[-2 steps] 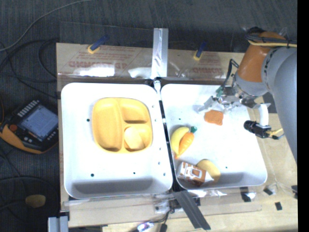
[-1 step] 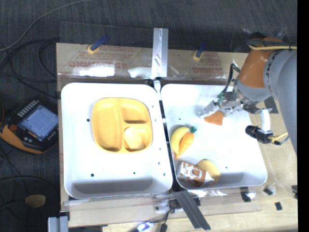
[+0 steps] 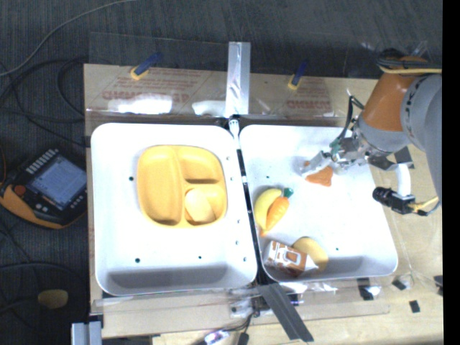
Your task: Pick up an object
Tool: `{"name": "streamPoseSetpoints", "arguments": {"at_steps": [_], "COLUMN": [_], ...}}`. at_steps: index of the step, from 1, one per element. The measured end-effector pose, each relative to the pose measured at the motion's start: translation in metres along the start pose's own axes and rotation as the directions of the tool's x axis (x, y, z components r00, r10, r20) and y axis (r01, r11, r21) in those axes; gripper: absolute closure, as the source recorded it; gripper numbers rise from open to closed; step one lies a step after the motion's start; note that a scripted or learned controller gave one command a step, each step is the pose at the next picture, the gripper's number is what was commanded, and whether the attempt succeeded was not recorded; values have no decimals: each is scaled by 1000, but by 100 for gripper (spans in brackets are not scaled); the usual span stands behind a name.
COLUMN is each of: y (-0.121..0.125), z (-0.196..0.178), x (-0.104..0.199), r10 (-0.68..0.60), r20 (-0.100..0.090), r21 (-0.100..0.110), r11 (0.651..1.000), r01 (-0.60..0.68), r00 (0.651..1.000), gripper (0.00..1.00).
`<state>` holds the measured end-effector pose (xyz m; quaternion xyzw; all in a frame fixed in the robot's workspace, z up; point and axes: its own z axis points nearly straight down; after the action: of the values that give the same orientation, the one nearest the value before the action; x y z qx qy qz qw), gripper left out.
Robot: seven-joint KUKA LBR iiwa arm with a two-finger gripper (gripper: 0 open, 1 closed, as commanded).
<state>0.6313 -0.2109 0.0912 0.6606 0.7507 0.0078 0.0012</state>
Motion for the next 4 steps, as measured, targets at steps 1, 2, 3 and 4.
{"name": "streamPoseSetpoints", "arguments": {"at_steps": [1, 2, 3, 4], "y": [-1, -2, 4, -5], "z": [0, 0, 1, 0], "x": [-2, -3, -5, -2], "r10": [-130, -212, -191, -202], "r20": [5, 7, 2, 10], "r21": [5, 6, 4, 1], "r11": [992, 977, 982, 979], "r01": [130, 212, 191, 202], "r00": [992, 977, 982, 979], "gripper": [0, 0, 0, 0]}}
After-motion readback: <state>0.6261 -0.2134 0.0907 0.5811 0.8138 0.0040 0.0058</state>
